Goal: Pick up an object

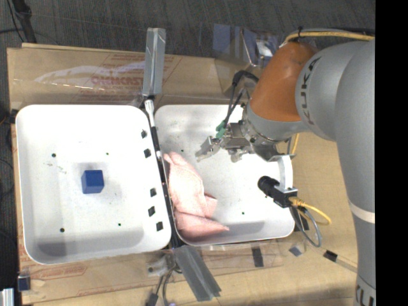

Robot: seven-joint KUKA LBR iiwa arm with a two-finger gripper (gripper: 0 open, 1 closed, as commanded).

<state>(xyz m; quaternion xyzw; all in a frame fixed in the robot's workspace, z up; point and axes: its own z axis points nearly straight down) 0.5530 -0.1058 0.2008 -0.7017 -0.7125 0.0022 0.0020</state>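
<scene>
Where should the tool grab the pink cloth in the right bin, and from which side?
Take the pink cloth at its raised, bunched middle, coming straight down from above. It lies slumped along the right bin's left wall, so a side approach from there looks blocked. The tool hangs just above its upper end.

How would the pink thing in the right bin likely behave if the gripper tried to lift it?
The pink thing looks soft and creased like cloth or a limp bag, so it would probably sag and drape rather than hold its shape. It lies against the right bin's left wall, which may hamper a grasp there. It seems unlikely to roll and probably weighs little.
</scene>
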